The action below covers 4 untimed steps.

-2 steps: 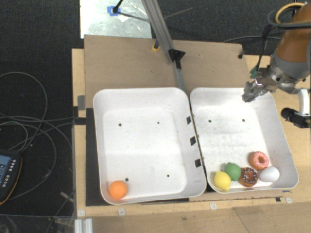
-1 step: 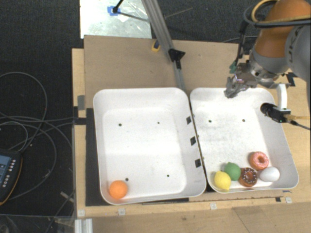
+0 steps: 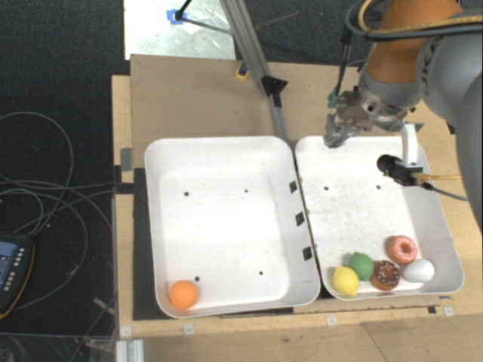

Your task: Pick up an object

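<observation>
- Camera view gives you the grey arm (image 3: 445, 59) reaching in from the right, with its orange band at the top right of the frame.
- Your tool (image 3: 337, 136) hangs over the far rim of the right bin (image 3: 355, 202), near the corner closest to the left bin (image 3: 226, 217).
- You cannot tell whether the tool is released or clenched; nothing is seen in it.
- Your candidate objects in the right bin are clustered in its near corner, well apart from the tool: a yellow lemon (image 3: 345, 280), a green ball (image 3: 361, 265), a chocolate donut (image 3: 386, 275), a pink donut (image 3: 401, 249) and a white egg (image 3: 418, 270).
- You also have an orange ball (image 3: 183, 294) alone in the near left corner of the left bin.
- Both bins sit side by side on the brown surface (image 3: 196, 96).
</observation>
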Each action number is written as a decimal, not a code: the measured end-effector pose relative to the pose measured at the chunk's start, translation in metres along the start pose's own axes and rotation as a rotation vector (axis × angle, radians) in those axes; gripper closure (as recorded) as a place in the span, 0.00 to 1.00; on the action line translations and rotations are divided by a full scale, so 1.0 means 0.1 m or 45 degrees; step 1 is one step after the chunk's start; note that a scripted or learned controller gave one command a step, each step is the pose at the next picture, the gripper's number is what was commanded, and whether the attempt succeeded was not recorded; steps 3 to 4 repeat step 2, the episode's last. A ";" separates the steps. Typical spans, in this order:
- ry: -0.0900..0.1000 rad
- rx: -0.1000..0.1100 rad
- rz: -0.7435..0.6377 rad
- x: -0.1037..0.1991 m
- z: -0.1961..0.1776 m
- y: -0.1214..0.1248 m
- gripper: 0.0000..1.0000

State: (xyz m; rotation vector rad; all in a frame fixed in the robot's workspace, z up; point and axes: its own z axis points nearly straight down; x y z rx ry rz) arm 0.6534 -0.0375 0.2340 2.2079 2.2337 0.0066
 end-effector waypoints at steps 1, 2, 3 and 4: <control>-0.001 0.001 0.002 0.46 0.05 0.09 1.00; 0.000 0.000 0.002 0.95 -0.05 0.14 1.00; 0.000 0.000 0.002 0.95 -0.05 0.14 1.00; 0.000 0.000 0.002 0.95 -0.05 0.14 1.00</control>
